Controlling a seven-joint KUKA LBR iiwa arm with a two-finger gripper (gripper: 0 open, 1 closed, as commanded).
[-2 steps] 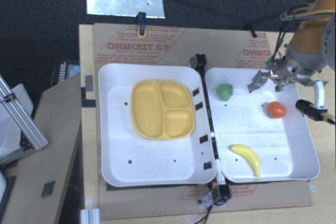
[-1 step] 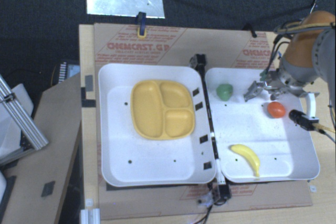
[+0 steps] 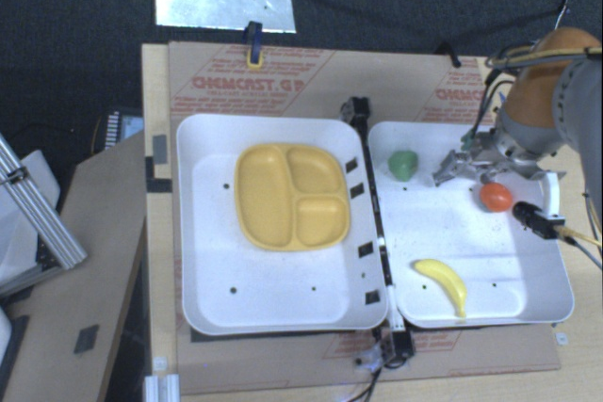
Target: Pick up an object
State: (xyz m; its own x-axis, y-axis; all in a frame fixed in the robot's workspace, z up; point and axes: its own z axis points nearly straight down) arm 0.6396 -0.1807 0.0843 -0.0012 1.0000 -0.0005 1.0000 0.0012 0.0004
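In the right bin (image 3: 542,297), my gripper (image 3: 453,162) hovers over the bin's upper middle, fingers open with nothing between them. A green round object (image 3: 403,165) lies just left of the fingertips, a small gap apart. An orange-red ball (image 3: 496,197) sits right below the gripper body, close to the wrist. A yellow banana (image 3: 443,281) lies near the bin's front edge, well clear of the gripper.
The left bin (image 3: 203,287) holds a yellow divided plate (image 3: 290,196). A black divider with clips (image 3: 369,202) runs between the bins. The arm (image 3: 551,94) comes in from the right above the right bin's far corner.
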